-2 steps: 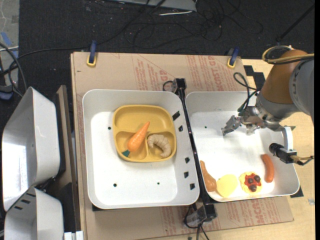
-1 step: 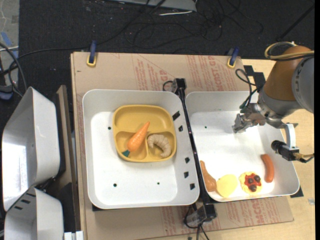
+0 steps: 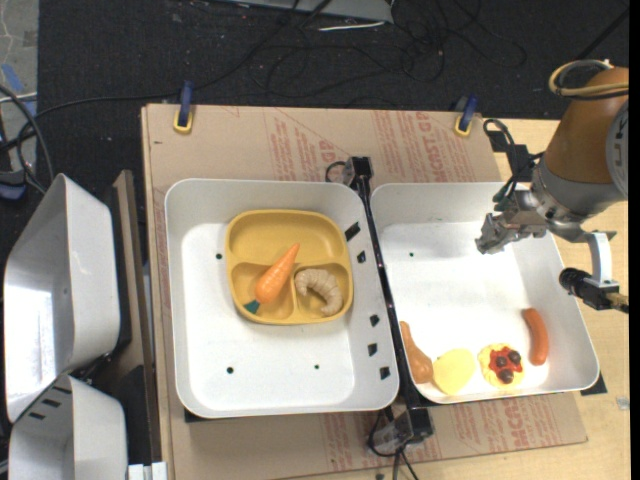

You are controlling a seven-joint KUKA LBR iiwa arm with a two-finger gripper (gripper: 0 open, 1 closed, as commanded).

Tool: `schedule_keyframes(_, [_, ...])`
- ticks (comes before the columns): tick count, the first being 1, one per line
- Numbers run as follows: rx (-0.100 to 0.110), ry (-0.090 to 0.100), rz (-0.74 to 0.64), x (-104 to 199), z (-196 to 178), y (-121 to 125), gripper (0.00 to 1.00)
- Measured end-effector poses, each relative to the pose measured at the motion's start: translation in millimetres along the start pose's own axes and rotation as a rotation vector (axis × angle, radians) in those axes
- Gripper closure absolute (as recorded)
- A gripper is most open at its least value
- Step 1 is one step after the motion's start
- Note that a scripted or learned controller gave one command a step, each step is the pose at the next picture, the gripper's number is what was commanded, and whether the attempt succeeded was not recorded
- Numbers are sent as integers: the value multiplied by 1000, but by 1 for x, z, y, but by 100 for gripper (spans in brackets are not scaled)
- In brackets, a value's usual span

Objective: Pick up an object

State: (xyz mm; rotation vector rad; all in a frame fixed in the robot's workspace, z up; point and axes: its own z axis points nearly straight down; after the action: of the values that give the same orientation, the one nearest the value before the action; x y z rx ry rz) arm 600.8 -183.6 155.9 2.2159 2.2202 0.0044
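- The desk is brown and holds two white bins side by side.
- The left bin holds a yellow plate with three parts.
- An orange carrot lies tilted on the plate. It crosses from the top part into the lower left part.
- A pale shrimp lies curled in the lower right part of the plate, just beside the carrot.
- The right bin has four small toy foods along its near side.
- An orange drumstick lies at the near left of that bin, against the wall.
- A yellow round piece sits just beside the drumstick.
- A yellow piece with red and black bits sits next to the round piece.
- A red sausage lies near the right wall.
- The arm reaches in from the right.
- The pincer hangs over the far right part of the right bin, well apart from the toy foods.
- It holds nothing, and it is too small and dark to tell if it is apart or together.
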Motion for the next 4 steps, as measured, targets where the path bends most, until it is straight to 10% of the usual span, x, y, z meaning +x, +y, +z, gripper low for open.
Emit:
schedule_keyframes(2, [-1,-1,-1,-8,-125,6,100])
schedule_keyframes(4, [7,3,-5,90,-108,0,100])
